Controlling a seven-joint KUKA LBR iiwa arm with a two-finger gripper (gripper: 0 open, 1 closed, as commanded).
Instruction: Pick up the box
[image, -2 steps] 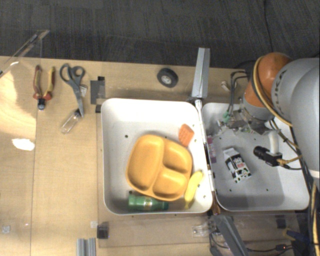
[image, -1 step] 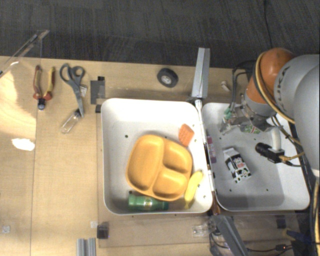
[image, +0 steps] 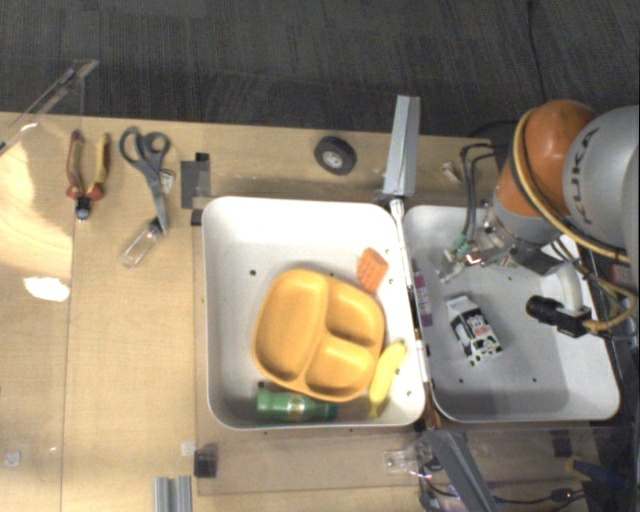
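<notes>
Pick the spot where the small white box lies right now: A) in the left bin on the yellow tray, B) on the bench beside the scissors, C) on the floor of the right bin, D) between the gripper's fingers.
C: the box lies flat on the floor of the right bin, apart from the yellow tray in the left bin.

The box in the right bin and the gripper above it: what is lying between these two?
Nothing lies there. In the camera view, bare white bin floor separates the box from the gripper.
</notes>
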